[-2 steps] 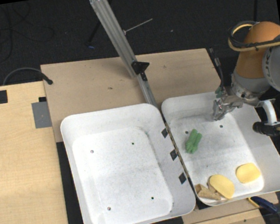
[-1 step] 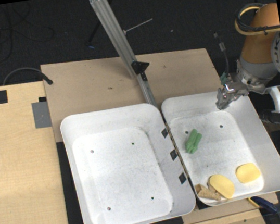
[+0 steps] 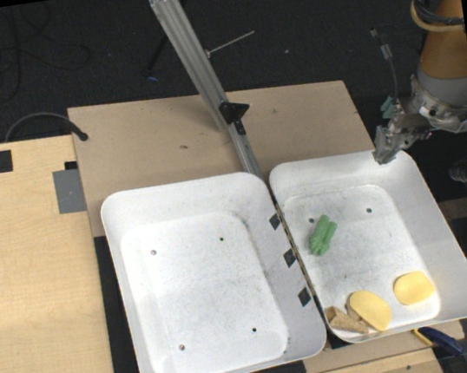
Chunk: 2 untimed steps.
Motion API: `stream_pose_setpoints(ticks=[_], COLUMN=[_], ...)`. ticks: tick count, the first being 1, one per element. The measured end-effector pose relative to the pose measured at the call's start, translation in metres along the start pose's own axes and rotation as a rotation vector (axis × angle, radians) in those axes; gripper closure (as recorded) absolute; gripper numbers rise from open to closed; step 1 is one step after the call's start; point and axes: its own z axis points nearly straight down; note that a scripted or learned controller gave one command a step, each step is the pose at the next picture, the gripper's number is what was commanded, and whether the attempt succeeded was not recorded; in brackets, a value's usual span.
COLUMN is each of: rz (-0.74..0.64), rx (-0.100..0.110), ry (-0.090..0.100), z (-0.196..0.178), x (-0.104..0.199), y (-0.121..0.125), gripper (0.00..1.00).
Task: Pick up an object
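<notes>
White plastic bins sit side by side on the bench, and all the things I can pick are in the right bin (image 3: 420,196). A green object (image 3: 322,235) lies near its left wall, about the middle of that wall. Two yellow pieces lie along the near edge, one yellow piece (image 3: 370,309) toward the near left corner and the other yellow piece (image 3: 414,288) more to the right, and a small brown piece (image 3: 346,322) touches the first one at the corner. The left bin (image 3: 195,275) carries nothing that I can see. My gripper (image 3: 385,148) hangs over the far right corner of the right bin, well apart from every object, and nothing is between its tips; how wide it stands I cannot tell. I judge the step is the approach, before any grasp. Next I must choose one target, move over it, and descend straight; the green object looks easiest, because it lies alone.
</notes>
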Motion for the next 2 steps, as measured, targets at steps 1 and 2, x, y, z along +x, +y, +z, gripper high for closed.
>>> stream_pose_setpoints(ticks=[1, 2], rz=[-0.002, 0.0], rx=[0.004, 0.007], ry=[0.002, 0.004], z=[-0.02, -0.028], x=[0.0, 0.054], y=[0.001, -0.008], gripper=[1.0, 1.0])
